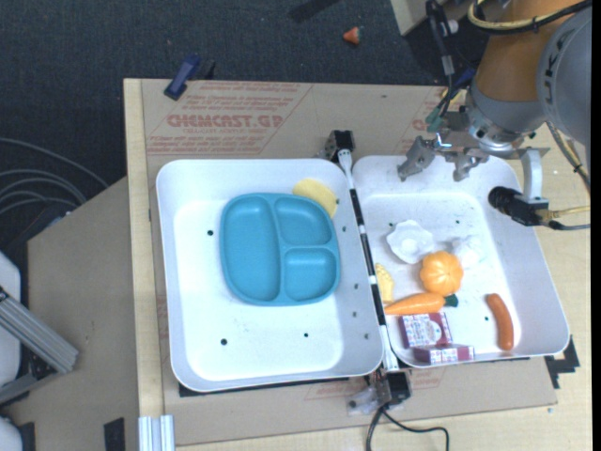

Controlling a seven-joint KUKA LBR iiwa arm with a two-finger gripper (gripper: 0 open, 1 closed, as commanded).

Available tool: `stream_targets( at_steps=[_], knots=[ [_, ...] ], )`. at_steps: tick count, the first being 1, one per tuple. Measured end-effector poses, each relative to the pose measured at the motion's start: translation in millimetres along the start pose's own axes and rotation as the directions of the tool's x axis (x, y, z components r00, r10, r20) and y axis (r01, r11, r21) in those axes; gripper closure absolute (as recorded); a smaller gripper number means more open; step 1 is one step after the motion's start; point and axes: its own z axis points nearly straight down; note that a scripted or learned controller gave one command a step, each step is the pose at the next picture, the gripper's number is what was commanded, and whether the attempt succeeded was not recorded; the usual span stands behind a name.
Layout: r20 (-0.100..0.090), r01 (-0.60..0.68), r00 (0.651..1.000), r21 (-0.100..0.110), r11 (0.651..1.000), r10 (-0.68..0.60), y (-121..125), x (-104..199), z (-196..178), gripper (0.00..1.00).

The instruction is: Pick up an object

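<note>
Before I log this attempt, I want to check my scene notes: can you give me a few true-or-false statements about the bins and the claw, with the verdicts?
1. The blue divided tray lies in the left bin. True.
2. The claw holds the orange. False: the orange lies in the right bin, apart from the claw, which hangs open over that bin's far edge with nothing between its fingers.
3. A carrot lies just in front of the orange. True.
4. The sausage rests on the blue tray. False: it lies near the right bin's right wall.
5. A yellow item sits behind the blue tray. True.
</note>
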Motion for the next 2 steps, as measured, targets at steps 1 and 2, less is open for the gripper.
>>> stream_targets(
  at_steps=[1, 2],
  knots=[
    [0.0, -0.001, 1.0, 0.001, 1.0, 0.001, 14, -15, 108, 0.0],
    [-0.001, -0.001, 1.0, 0.001, 1.0, 0.001, -47, -1, 107, 0.0]
  ],
)
